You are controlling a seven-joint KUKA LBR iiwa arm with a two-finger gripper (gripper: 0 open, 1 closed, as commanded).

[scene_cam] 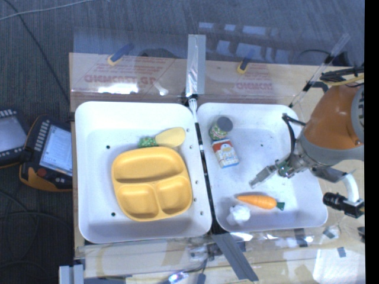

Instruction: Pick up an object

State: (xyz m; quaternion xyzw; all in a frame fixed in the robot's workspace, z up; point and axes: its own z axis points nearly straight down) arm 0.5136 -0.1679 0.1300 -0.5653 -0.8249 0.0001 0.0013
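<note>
In the right bin (308, 220) an orange toy carrot (256, 201) with a green tip lies near the front. A small white object (240, 213) rests just in front of it. A red-and-white can (225, 151) with a grey lid lies at the bin's back left. My gripper (260, 177) hangs over the middle of this bin, just above and behind the carrot, its thin fingers pointing left with nothing between them.
The left bin (95, 158) holds a yellow divided tray (153, 181), and a pale yellow toy with a green end (167, 137) sits behind it. A divider (203, 164) separates the bins. A handheld pendant (50, 152) lies off the bench at left.
</note>
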